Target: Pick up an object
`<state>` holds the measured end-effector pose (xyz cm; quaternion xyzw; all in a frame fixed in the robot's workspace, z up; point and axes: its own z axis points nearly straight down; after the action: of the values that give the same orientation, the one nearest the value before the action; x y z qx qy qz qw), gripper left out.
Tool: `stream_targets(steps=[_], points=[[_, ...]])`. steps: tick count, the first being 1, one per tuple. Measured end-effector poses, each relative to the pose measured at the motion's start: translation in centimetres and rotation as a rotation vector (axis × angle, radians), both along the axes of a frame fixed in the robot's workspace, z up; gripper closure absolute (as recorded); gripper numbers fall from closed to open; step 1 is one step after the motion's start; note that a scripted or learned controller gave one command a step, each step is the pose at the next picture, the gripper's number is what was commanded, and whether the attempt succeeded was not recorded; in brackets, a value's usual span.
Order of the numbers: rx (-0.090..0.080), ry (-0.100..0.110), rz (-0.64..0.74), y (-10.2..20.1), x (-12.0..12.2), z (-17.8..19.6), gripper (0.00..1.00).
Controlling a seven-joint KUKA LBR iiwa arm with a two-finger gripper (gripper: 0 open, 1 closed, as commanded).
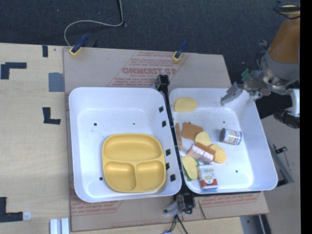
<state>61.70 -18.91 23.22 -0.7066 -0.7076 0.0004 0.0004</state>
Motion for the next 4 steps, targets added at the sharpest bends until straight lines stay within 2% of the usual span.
stream_targets(steps=[1,2,3,4], points=[[0.002,0.005,0.005,8.2,0.2,-8.9,0.0],[-0.002,-0.002,-0.001,9.1,-5.5,-14.9,0.0],[-0.003,-0.004,-0.001,9.0,-5.3,-13.6,1.0],[-0.002,-0.004,-0.001,9.0,-5.3,-13.6,0.0]])
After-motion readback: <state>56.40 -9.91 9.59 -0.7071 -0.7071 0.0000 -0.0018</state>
